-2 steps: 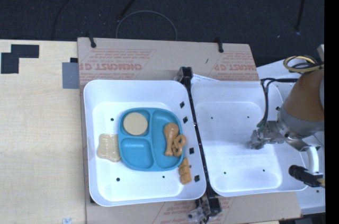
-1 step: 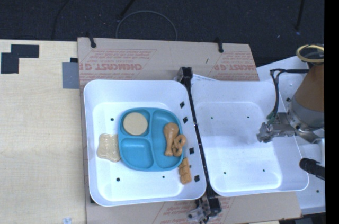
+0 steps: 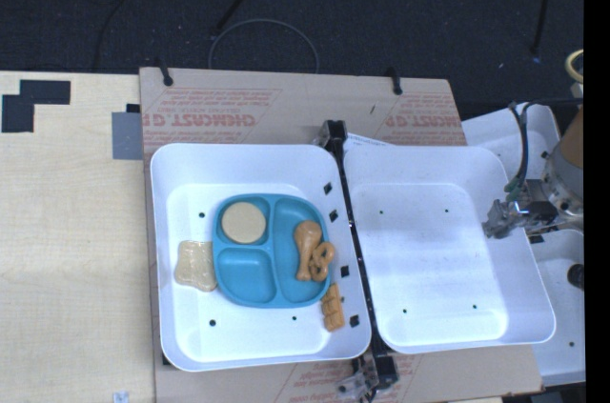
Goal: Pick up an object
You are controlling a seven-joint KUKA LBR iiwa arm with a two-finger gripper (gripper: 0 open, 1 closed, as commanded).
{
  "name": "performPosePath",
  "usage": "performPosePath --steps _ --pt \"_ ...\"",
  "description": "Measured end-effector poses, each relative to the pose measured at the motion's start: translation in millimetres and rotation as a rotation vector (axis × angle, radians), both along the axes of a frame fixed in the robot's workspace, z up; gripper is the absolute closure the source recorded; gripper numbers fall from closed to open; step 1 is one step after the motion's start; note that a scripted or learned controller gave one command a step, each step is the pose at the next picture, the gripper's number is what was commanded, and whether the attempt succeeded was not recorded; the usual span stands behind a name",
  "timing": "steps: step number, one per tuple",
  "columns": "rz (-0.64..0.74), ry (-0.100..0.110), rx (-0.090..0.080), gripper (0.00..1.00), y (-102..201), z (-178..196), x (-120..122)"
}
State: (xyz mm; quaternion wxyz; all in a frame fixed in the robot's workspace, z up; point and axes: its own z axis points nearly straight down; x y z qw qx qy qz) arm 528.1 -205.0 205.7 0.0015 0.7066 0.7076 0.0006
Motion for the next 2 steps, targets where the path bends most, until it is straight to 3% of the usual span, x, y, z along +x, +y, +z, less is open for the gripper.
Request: performPosePath --steps 1,2 --pt "0.0 0.0 0.0 1.0 -1 51 -9" --pt "0.003 0.005 0.004 1.0 50 50 -3"
